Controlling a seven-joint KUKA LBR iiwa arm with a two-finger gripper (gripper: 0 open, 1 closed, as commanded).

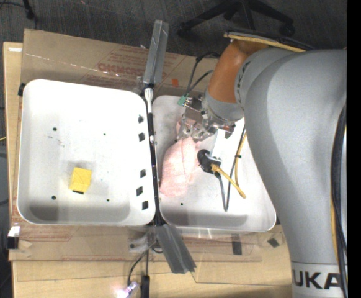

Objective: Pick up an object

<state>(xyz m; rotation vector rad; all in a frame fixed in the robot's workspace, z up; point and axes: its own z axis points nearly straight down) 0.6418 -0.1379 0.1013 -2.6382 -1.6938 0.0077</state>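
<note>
A pale pink soft object (175,168) lies in the right bin (255,216), against its left wall. My gripper (191,131) hangs low over the top end of this pink object, close to it or touching it. A yellow block (80,179) rests in the lower left part of the left bin (38,104), far from the gripper.
The grey arm with its orange band (227,73) covers the right bin's right side. A metal divider bar (149,135) runs between the two bins. Cardboard (93,54) lies under the bins.
</note>
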